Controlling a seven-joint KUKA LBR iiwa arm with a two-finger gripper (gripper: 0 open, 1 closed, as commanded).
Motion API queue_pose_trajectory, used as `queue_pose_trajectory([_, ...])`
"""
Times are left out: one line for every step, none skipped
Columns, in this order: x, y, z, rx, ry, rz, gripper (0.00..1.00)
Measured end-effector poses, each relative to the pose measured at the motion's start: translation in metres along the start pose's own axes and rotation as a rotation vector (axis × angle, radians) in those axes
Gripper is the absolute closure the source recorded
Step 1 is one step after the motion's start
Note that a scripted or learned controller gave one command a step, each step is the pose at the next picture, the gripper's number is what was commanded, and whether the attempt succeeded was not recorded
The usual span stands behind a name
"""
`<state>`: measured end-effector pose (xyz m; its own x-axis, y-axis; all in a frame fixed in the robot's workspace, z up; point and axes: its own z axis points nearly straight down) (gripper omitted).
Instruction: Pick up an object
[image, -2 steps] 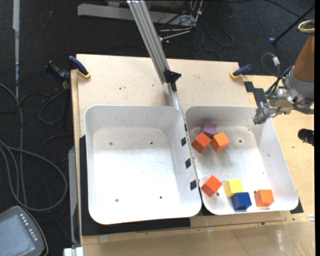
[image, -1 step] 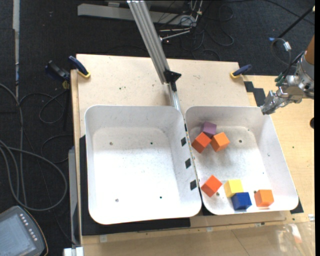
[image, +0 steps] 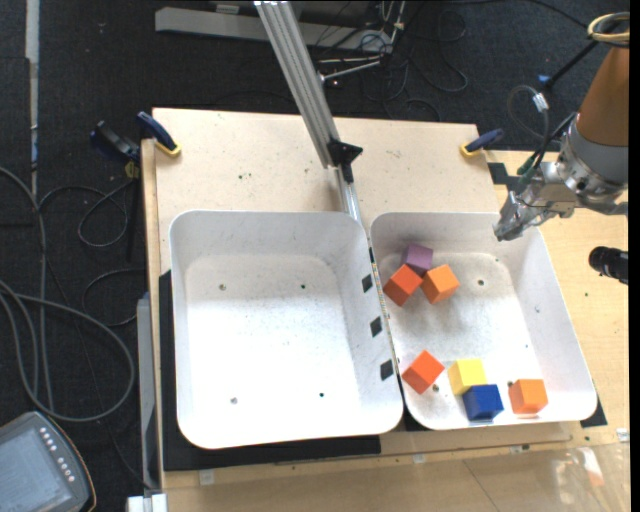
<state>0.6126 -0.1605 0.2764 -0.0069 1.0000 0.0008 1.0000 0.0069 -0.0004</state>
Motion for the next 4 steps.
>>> queue_pose_trajectory([0.056,-0.009,-0.002,0.000,0.001,-0.001,1.00])
queue_pose_trajectory([0.103,-0.005,0.011,0.001,0.001,-0.001,1.00])
queue_pose_trajectory([0.152,-0.016,0.012,0.001,0.001,-0.001,1.00])
queue_pose_trajectory([0.208,-0.020,0.011,0.000,0.001,-0.002,1.00])
